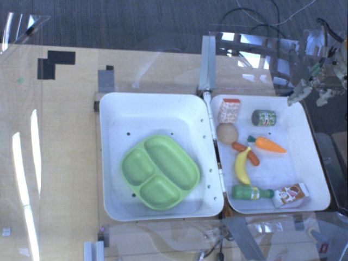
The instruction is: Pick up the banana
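The yellow banana (pixel 242 167) lies in the middle of the right bin (pixel 318 162), its length running roughly front to back. A small red sausage (pixel 246 153) touches its far end. My gripper (pixel 311 95) hovers over the bin's far right corner, well away from the banana. Its two pale fingertips stand apart with nothing between them, so it is open.
Around the banana are an orange carrot (pixel 270 144), a green can (pixel 263 118), a red-and-white carton (pixel 229 111), a brown ball (pixel 227 133), a green bottle (pixel 251 192) and a small brown carton (pixel 290 195). The left bin (pixel 114 145) holds a green divided plate (pixel 159 171).
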`<action>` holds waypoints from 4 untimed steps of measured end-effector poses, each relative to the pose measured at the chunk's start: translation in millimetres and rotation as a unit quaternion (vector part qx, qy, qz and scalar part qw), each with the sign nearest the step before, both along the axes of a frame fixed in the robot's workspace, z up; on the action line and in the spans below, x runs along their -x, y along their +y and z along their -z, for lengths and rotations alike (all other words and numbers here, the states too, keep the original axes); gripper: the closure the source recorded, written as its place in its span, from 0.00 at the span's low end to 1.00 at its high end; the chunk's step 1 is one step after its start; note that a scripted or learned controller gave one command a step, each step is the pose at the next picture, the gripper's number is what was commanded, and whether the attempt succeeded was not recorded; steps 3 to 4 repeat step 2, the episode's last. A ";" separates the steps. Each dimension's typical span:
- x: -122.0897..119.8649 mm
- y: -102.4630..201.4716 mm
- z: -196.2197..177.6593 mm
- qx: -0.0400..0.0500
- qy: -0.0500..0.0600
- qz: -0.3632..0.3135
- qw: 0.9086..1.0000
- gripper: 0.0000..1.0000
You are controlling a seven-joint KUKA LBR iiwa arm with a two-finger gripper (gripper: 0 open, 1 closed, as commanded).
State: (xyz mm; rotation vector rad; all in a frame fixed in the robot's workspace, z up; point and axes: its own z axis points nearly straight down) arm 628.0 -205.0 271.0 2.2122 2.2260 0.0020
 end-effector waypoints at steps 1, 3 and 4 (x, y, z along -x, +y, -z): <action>67.5 31.9 136.9 -0.001 0.001 0.044 0.999 0.00; 75.0 93.6 36.1 0.000 -0.001 0.007 1.000 0.00; 75.0 93.6 36.1 0.000 -0.001 0.007 1.000 0.00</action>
